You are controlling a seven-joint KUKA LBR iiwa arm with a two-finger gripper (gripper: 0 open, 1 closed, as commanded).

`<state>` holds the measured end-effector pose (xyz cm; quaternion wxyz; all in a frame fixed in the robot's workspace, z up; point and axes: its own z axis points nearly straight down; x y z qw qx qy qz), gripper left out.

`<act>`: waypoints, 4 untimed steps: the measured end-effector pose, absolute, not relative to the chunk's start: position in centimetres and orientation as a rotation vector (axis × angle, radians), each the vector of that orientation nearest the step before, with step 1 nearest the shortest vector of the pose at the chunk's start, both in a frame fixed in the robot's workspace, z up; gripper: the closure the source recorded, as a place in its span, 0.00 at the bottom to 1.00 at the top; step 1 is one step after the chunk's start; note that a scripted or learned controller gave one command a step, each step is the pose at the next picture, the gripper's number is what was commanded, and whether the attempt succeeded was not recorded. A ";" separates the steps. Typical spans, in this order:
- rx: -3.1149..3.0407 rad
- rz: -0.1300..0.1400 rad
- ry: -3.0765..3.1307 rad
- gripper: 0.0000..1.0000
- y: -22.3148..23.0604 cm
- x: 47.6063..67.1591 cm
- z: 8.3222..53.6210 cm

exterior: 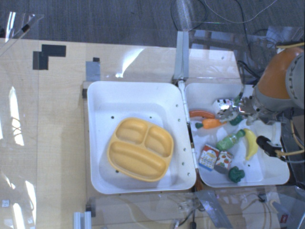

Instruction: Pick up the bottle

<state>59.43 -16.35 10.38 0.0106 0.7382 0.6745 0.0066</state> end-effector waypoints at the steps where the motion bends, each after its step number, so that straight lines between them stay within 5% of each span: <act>1: 2.304 0.020 2.111 1.00 -16.2 59.4 11.3; 2: 2.301 0.023 2.109 0.00 -16.2 59.5 11.3; 3: 2.373 0.010 2.049 0.00 -17.9 58.9 8.8; 4: 2.368 0.018 2.052 1.00 -17.7 59.1 10.0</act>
